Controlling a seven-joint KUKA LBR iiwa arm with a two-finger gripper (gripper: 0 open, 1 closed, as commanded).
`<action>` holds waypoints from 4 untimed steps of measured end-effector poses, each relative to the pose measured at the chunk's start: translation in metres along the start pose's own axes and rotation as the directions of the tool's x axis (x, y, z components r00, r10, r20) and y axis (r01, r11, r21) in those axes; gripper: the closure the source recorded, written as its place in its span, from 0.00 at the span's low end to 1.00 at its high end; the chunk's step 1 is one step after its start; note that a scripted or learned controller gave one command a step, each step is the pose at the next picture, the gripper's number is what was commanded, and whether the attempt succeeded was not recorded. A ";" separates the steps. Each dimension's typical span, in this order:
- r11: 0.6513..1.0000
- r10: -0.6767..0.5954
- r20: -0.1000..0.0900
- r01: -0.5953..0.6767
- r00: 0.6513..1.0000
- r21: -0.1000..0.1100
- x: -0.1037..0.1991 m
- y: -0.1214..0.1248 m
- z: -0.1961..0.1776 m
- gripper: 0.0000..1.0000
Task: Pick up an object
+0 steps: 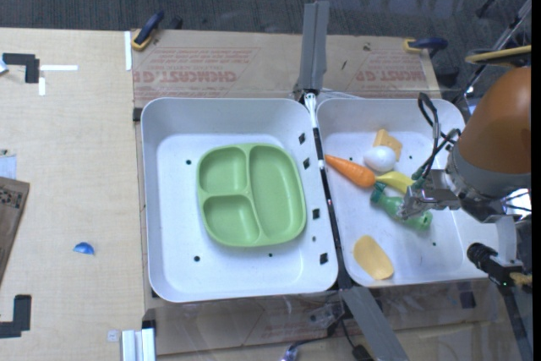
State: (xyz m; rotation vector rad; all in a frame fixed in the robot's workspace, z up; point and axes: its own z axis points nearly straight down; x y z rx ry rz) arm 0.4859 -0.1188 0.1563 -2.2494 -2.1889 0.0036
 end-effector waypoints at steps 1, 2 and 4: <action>1.000 -0.001 0.000 0.001 1.000 0.000 0.000 0.000 0.000 0.00; 0.967 -0.255 0.002 0.255 0.967 -0.004 -0.023 0.002 -0.069 0.00; 0.961 -0.278 0.001 0.278 0.961 -0.004 -0.058 0.038 0.046 1.00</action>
